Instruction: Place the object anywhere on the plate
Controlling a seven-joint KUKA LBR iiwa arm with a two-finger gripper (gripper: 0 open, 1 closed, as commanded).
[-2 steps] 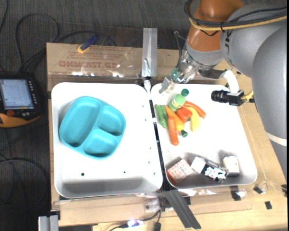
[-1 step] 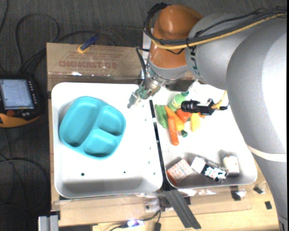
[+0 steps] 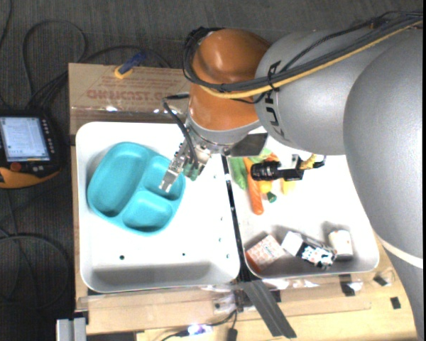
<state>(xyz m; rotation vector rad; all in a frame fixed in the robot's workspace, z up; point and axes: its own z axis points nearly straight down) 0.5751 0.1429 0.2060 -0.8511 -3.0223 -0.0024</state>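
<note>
**Arm over plate**

Your arm (image 3: 326,84), nearest the lens, reaches across from the right. You see its gripper (image 3: 176,170) above the blue plate's (image 3: 124,183) right edge in the left bin (image 3: 156,261); whether it grips anything, you cannot tell. Carrot (image 3: 255,194) and boxes (image 3: 298,247) lie in the right bin (image 3: 355,212).

Arm (image 3: 341,69) cut off by right and top edges; its bulk hides far part of right bin (image 3: 362,261) and part of items there. Gripper (image 3: 176,172) small, blurred; finger gap unreadable. Small boxes (image 3: 298,249) near right: labels too small to read. Cardboard (image 3: 121,91) lettering blurred.
</note>
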